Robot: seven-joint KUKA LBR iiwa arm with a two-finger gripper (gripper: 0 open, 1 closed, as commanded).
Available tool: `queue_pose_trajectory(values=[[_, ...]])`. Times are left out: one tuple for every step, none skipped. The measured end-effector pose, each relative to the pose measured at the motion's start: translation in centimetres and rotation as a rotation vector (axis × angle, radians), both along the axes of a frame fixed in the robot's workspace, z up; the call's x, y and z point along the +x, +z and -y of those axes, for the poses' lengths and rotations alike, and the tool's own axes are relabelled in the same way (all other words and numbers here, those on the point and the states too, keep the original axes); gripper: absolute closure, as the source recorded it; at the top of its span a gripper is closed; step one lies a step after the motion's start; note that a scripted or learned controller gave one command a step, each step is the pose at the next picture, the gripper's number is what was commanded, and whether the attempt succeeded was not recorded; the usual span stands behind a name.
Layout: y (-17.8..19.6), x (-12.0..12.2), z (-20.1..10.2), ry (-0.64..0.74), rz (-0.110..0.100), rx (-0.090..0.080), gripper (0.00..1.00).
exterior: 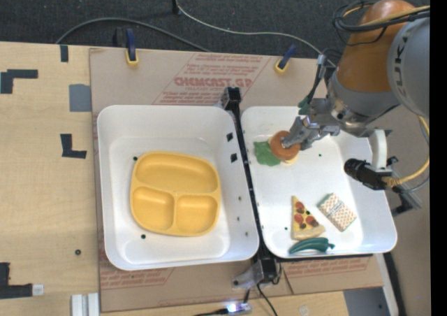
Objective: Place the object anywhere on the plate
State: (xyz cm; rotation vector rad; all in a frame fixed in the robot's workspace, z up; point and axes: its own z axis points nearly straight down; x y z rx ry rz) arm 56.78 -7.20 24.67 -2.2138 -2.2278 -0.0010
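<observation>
1. A cardboard sheet (202,80) under the bins bears red print along its far edge; it seems to read "CHEMCAST GP", with smaller lines beneath too small to read. More red print shows at the near edge, unreadable.
2. The arm (380,56) comes in from the right over the far right corner of the right bin (370,238), its orange band uppermost and the wrist slanting down and leftward.
3. The gripper (293,141) sits low over the far left part of the right bin, right at a burger (285,148), a brown patty on a tan bun. Whether it is grasping the burger or released cannot be told.
4. A green leaf (265,154) lies touching the burger's left side, just beside the bin's left wall.
5. Near the right bin's near edge lie a pizza slice (304,218), a patterned cracker (337,211) just to its right, and a green pod (310,245) along the rim.
6. The yellow plate (174,192), with three compartments, lies in the middle of the left bin (112,168).
7. Two clamps (130,47) hold the cardboard at the worktop's far edge.
</observation>
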Motion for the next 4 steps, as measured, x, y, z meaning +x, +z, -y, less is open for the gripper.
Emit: queue_pose_trajectory(values=[[-0.8, 0.6, -5.0, 0.000, -0.002, 0.000, 1.00], [-1.3, 3.5, -9.7, 0.000, 0.000, -0.001, 1.00], [-2.3, 5.8, -15.3, 0.000, -0.001, 0.000, 1.00], [-1.4, 6.7, -20.5, 0.001, 0.000, 0.001, 1.00]])
